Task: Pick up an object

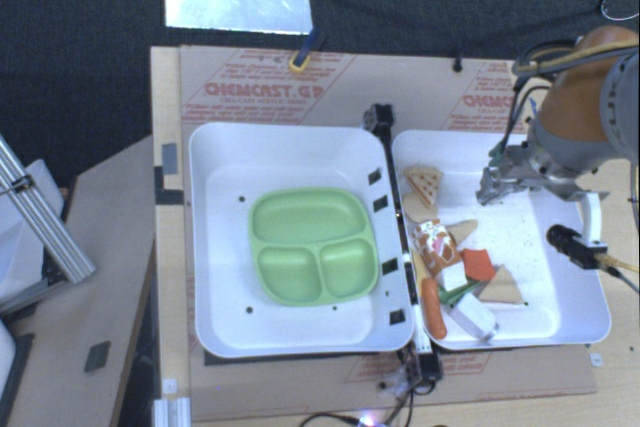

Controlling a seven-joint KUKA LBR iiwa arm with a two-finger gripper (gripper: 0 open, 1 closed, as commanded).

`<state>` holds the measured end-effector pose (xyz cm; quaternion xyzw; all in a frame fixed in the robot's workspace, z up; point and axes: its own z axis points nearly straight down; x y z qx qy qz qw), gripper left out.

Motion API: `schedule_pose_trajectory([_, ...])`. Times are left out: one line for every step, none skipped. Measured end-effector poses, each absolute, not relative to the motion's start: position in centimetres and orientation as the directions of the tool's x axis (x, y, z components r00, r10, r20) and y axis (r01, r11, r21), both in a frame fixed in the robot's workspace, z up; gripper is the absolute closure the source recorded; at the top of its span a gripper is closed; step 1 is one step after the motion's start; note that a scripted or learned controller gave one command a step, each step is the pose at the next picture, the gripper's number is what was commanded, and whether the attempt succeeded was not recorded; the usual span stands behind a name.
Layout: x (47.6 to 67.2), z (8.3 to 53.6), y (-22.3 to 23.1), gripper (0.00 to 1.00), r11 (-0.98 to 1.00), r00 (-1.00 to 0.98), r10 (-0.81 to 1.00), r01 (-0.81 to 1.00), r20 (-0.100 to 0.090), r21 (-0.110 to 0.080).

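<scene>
Gripper [497, 183] is hovered over the right bin [590, 315]; finger state cannot be told. Nearest item, the sandwich wedge [424, 185], lies at 9 o'clock, long axis roughly 12–6.

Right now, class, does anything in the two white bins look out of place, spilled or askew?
Nothing looks spilled or damaged. The green divided plate lies flat in the left white bin. In the right white bin the toy food, including an orange carrot and a sandwich wedge, is heaped loosely against its left wall.
</scene>
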<state>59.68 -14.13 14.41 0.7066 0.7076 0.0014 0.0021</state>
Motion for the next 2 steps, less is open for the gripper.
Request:
schedule_pose_trajectory([60.0,20.9,-14.1,1.00,0.005,-0.005,1.000,1.000,-0.002,0.009])
schedule_pose_trajectory([60.1,22.6,-14.1,1.00,0.006,-0.006,1.000,1.000,-0.001,0.005])
